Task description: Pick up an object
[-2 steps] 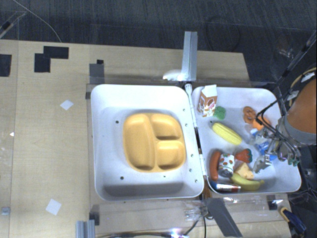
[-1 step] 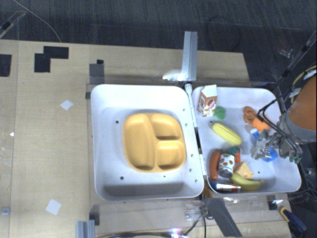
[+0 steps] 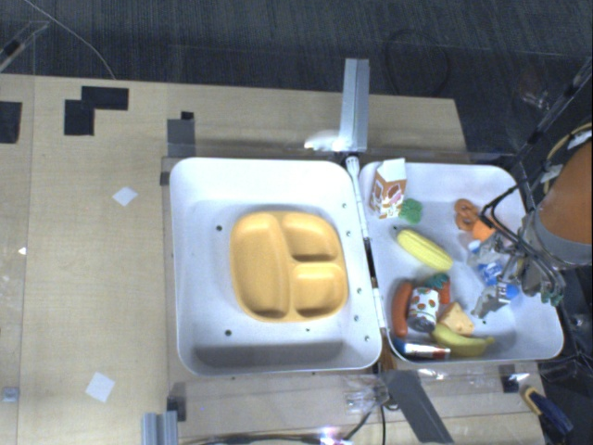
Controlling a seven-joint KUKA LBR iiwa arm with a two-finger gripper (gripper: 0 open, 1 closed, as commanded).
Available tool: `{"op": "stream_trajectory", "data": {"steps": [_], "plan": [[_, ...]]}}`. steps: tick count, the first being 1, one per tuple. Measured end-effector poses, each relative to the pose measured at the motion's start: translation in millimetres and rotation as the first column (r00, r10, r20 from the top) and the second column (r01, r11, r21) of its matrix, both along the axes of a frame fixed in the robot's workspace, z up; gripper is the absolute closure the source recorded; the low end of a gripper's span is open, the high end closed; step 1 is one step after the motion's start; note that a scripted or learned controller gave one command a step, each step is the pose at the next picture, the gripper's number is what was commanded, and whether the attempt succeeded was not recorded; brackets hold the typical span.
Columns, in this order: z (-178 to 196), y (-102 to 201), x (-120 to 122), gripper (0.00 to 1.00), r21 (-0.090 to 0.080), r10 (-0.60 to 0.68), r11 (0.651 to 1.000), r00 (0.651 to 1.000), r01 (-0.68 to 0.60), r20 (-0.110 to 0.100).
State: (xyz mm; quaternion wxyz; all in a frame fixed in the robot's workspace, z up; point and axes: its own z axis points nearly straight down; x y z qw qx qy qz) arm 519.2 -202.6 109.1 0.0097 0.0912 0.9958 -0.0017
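Trouble could be waiting in the right bin, because the toys there are lying very close together. The pincer is hanging low over that bin, near its right side, and I cannot tell how it is set. Just beside it, a yellow wedge is sitting, with a banana touching it from below and a small can leaning next to them. If the pincer is coming down between them, it might be pushing two things at once and catching none. The banana is round and smooth, so it could be slipping out. A corn cob is lying more alone, higher up. The yellow tray is sitting in the left bin, well apart.
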Motion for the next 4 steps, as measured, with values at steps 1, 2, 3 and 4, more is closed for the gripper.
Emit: {"op": "stream_trajectory", "data": {"steps": [1, 2, 3, 4], "plan": [[-19, 64, 33, 0.00, 0.008, -0.227, 0.974, 0.974, 0.227, -0.003], [-20, 116, 75, 0.00, 0.014, -0.553, 0.833, 0.833, 0.554, -0.008], [-21, 94, 120, 0.00, 0.009, -0.492, 0.870, 0.870, 0.492, -0.010], [-21, 116, 96, 0.00, 0.011, -0.582, 0.813, 0.813, 0.582, -0.011]]}}
